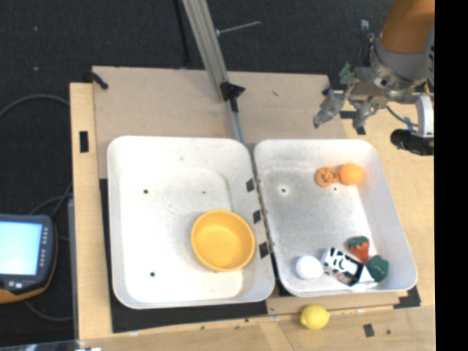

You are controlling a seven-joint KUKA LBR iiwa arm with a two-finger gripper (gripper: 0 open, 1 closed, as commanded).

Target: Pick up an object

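Observation:
My gripper (341, 121) hangs above the bench just beyond the far edge of the right bin (322, 218), its two fingers spread apart with nothing between them. In that bin, near the far right corner, lie an orange ball (352, 174) and a darker orange piece (326, 177) side by side. At the near right corner sit a white ball (308, 267), a black-and-white object (342, 265), a red piece (358, 246) and a green piece (377, 268). A yellow bowl (223, 240) stands upright in the left bin (146, 196).
A yellow lemon-like object (314, 316) lies on the bench outside the right bin's near edge. A slanted metal rail (208, 42) rises behind the seam between the bins. A screen device (25, 253) sits at far left.

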